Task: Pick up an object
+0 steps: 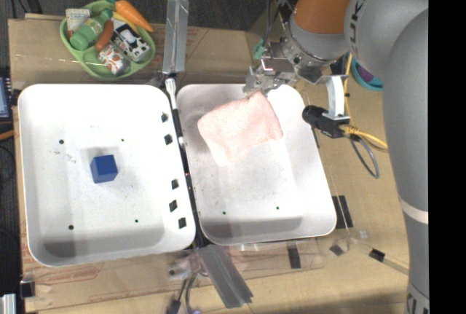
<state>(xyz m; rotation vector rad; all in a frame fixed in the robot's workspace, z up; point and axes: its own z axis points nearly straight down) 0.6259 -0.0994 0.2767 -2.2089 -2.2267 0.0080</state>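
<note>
A small hard-edged blue cube [104, 167] sits left of centre in the left bin [44, 247], well apart from its walls. In the right bin [313, 221] a soft, fuzzy pink cloth [239, 129] hangs crumpled toward the far edge, its top corner pinched in the gripper [262, 84]. On the counter [218, 39] beyond the left bin's far edge rests a green bowl [73, 50] of toy food.

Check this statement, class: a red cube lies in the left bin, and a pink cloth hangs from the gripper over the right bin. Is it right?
Not quite. In the camera view the cube in the left bin is blue, not red. The rest stands: the pink cloth hangs from the gripper over the right bin.
</note>
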